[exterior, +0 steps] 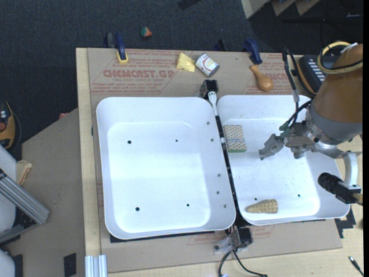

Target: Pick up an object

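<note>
Gripper (270,149) hangs over the right bin (300,203), nothing visibly between its fingers; whether they are spread I cannot tell. Approach seems under way: it must next descend on a target. Nearest, just left, lies a flat speckled sponge (234,138); a ridged tan cone (262,206) lies near the front wall.

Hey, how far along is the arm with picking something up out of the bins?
Nothing looks picked up yet. The gripper hangs over the right bin with nothing visible between its fingers. The checkered sponge-like block lies flat by the bin's left wall, and the tan cone-shaped object lies near the front edge. Reaching one of them, gripping and lifting all remain.
</note>
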